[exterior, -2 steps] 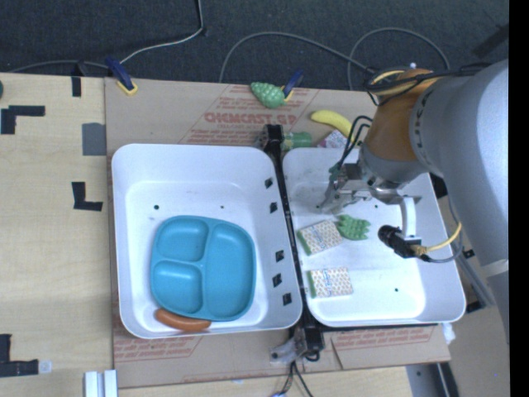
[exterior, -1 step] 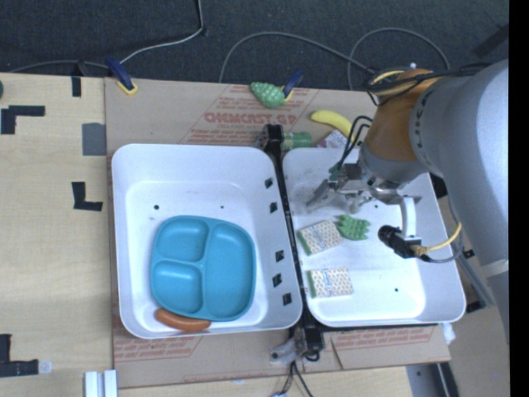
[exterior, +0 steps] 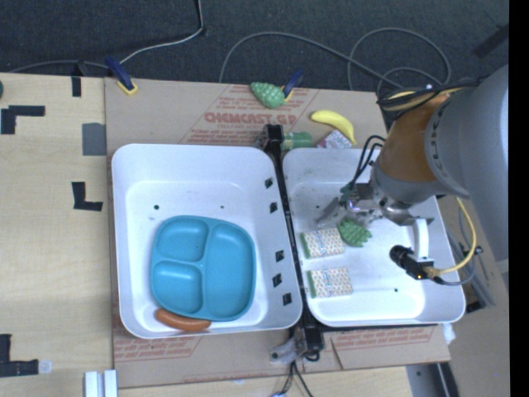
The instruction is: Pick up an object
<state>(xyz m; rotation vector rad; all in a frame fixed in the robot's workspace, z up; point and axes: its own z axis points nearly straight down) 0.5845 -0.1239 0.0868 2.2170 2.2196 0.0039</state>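
the gripper (exterior: 345,213) sits low in the right shallow white bin (exterior: 430,308), just above a small green bumpy toy (exterior: 357,234); whether it grips cannot be told. two pale patterned packets (exterior: 324,243) lie beside. a blue divided plate (exterior: 202,266) fills the left shallow white bin (exterior: 132,172).

A pale wooden bench (exterior: 41,246) fills the near ground, with black tape marks (exterior: 83,197) at its left. A brown cardboard sheet (exterior: 207,114) covers it. Beyond lies dark carpet (exterior: 99,15), crossed by cables (exterior: 198,7).
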